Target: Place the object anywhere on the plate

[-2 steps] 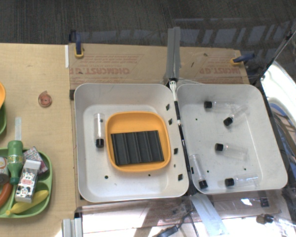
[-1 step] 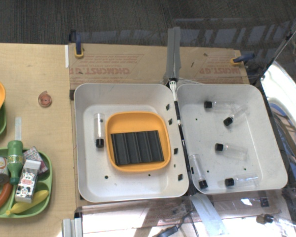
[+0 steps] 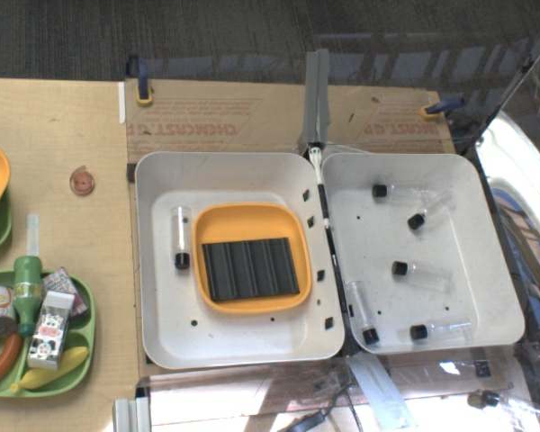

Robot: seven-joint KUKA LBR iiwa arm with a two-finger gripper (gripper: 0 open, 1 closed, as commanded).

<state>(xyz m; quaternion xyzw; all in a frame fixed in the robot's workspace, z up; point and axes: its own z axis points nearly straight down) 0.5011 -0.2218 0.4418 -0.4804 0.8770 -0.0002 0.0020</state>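
Overhead slanted view onto both bins (image 3: 153, 268)

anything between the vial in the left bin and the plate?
Nothing: in the camera view the vial lies just left of the plate, with a narrow strip of bare white bin floor between them.

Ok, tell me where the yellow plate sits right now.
The yellow plate sits in the left bin, roughly central, carrying a dark ribbed block, with a clear vial just to its left.
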